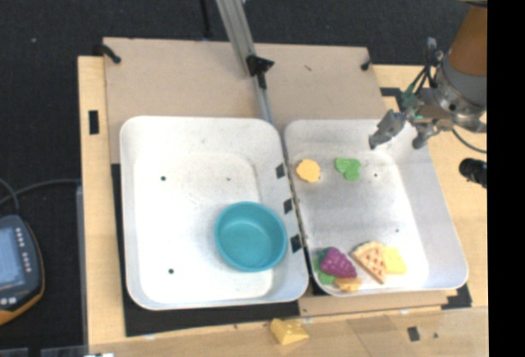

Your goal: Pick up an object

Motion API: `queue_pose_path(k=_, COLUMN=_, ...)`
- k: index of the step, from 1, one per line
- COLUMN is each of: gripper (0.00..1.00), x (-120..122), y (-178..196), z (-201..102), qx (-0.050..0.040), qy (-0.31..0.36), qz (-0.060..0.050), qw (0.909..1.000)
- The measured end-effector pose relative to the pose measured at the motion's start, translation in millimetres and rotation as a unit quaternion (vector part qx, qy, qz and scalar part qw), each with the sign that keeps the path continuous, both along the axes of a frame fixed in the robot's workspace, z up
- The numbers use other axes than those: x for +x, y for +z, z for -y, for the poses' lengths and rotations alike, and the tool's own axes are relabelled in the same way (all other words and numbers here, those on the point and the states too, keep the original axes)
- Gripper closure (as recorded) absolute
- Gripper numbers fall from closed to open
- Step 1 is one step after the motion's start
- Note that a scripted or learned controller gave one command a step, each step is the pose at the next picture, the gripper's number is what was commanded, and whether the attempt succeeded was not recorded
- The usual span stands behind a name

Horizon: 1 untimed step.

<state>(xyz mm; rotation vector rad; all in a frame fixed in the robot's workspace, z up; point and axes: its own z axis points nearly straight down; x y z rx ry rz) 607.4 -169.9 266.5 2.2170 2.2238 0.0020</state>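
The right bin [426, 208] holds a round yellow piece [308, 171] and a green piece [349, 168] near its back, and a cluster at its front: a purple grape bunch [336, 263], a pizza slice [372, 261], a yellow block [394, 262] and a small orange bit [348, 285]. A blue bowl [250, 235] sits in the left bin [164, 183]. My gripper [402, 132] hangs open over the right bin's back right corner, above and to the right of the green piece, with nothing between its fingers.
A yellow wedge [289, 331] lies on the bench in front of the bins. A metal pole [234, 19] slants up from between the bins at the back. A black handheld device [16, 261] sits at the far left.
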Motion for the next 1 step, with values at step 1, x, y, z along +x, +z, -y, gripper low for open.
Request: queue_pose_path(k=1, gripper=0.00, x=0.0, y=0.0, z=0.0, qx=-0.0001, qy=0.000, qz=0.000, qw=1.0000)
